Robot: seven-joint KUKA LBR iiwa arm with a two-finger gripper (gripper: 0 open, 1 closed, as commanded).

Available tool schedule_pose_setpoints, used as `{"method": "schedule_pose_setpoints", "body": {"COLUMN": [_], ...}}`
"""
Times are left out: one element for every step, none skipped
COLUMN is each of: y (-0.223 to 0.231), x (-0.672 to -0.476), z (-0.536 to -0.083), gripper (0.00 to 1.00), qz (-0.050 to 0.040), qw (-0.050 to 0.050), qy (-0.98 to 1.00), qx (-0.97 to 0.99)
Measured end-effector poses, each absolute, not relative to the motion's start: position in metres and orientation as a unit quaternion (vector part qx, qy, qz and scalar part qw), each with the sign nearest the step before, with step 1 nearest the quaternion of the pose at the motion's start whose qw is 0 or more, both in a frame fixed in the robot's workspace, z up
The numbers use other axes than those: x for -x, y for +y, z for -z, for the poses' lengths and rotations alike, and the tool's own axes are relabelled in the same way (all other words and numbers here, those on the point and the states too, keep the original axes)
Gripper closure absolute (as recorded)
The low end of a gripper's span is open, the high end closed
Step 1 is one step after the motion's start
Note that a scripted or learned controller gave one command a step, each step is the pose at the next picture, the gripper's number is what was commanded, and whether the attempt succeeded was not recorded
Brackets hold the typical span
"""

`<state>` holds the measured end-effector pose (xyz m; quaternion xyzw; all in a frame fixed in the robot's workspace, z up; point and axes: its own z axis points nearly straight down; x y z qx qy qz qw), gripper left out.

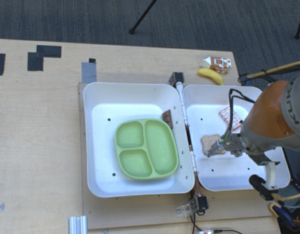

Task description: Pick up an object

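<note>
The gripper (215, 147) is seen low in the right bin (208, 177), right of frame centre, set against a tan, bread-like piece (208, 141); whether its fingers are spread or closed cannot be told. A red-and-white packet (226, 114) lies just above it. A green divided plate (146, 149) is held in the left bin (98, 130). A banana (210, 75) rests on the bench at upper right.

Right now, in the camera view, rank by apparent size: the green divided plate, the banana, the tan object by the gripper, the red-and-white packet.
1. Green divided plate, clearly largest.
2-4. Banana, tan object, red-and-white packet: too alike to rank; the arm partly hides the last two.
</note>
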<state>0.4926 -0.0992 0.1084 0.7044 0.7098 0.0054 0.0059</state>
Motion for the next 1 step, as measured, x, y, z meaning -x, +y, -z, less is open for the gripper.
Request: {"method": "schedule_pose_setpoints", "body": {"y": [-0.0984], "x": [-0.4942], "z": [-0.1190], "gripper": [1.00], "qz": [-0.0069], "qw": [0.007], "qy": [0.711], "qx": [-0.703]}}
